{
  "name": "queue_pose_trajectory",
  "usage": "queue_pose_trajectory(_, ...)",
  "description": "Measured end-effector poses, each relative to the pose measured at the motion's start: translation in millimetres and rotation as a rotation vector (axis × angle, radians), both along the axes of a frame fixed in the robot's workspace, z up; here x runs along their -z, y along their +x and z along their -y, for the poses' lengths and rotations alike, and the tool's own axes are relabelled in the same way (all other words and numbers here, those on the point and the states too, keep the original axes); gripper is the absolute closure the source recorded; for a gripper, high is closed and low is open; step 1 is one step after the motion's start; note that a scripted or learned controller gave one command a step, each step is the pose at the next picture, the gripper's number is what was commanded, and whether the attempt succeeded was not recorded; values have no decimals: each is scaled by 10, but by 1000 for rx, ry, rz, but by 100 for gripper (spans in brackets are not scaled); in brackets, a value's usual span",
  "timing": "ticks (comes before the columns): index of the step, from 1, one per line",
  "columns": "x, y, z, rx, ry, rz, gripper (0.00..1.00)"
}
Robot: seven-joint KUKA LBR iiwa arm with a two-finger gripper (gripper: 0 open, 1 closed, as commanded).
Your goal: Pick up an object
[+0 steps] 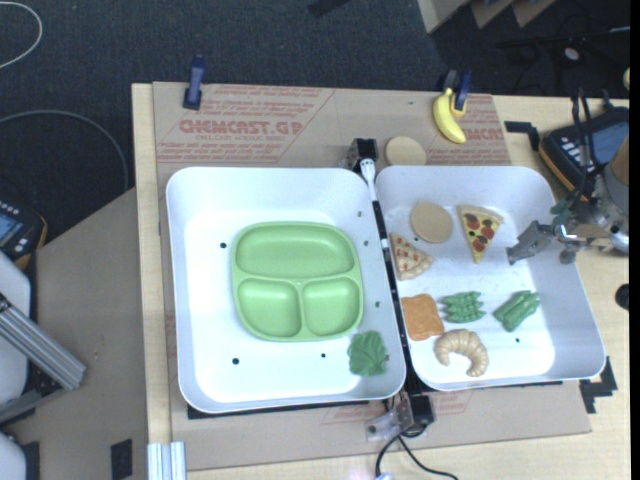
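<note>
My gripper (543,251) hangs over the right edge of the right bin (575,343), open, with nothing between its fingers. To its left lies a pizza slice (480,231), and a round tan cookie (432,222) sits beside that. Below the gripper lie green pea pods (516,309). Further left are green beans (462,306), an orange toast square (421,316) and a waffle wedge (409,257). A croissant (463,351) rests near the bin's front edge.
The left bin (200,228) holds a green divided plate (297,278) and a green leafy piece (368,353) at its front right corner. Behind the bins on the board lie a banana (449,118) and a tan disc (405,151).
</note>
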State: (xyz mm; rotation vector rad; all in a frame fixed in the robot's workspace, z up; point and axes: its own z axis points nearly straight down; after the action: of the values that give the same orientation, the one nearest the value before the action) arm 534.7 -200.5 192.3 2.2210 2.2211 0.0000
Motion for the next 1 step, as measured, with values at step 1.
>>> queue_pose_trajectory(1, -1643, -439, -330, -4, -3, 14, 0)
